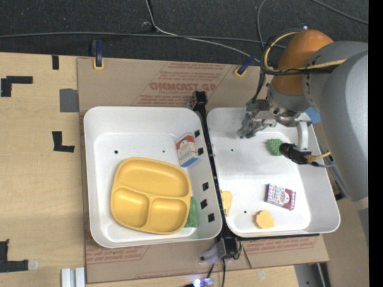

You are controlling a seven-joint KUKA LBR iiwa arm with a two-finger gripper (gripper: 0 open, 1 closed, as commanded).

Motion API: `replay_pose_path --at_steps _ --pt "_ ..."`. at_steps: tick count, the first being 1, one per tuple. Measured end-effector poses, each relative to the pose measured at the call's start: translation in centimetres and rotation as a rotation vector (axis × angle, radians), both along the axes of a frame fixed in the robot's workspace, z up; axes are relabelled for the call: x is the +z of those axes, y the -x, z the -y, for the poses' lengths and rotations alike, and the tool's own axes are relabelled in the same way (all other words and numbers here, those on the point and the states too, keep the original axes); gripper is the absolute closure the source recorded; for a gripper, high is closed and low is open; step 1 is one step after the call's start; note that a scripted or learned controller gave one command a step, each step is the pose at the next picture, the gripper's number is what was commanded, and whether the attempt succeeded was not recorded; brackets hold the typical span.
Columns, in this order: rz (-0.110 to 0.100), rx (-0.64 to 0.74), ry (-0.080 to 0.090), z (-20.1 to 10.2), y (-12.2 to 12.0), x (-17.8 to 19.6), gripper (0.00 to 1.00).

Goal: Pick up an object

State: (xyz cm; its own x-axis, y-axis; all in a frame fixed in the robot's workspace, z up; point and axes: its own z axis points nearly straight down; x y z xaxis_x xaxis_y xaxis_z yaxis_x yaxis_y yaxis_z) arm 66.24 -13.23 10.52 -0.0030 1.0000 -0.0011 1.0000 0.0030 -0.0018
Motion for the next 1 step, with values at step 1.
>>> replay_pose_path --at_steps 1 --pt "0.004 -0.001 -0.001 -0.56 -0.47 4.42 1.0"
